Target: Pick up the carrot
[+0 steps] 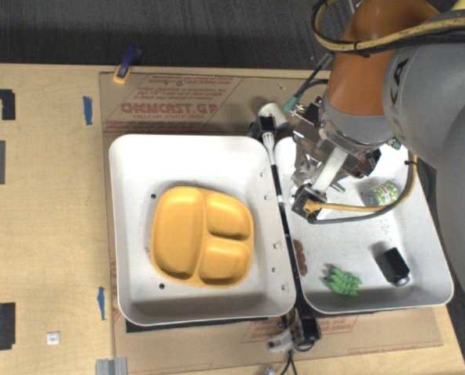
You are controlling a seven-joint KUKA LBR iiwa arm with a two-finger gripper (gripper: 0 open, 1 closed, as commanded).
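Observation:
My gripper hangs over the upper left part of the right bin, close to the wall shared with the left bin. The grey arm with its orange band reaches in from the upper right and hides the bin floor beneath the wrist. Near the gripper, a small green and white item lies just right of it. A green leafy toy rests at the bin's front, and a black block lies to the right of that.
The left bin holds a yellow divided plate. A brownish mark sits on the rim between the bins. A blue and yellow clip lies on the bench at the back.

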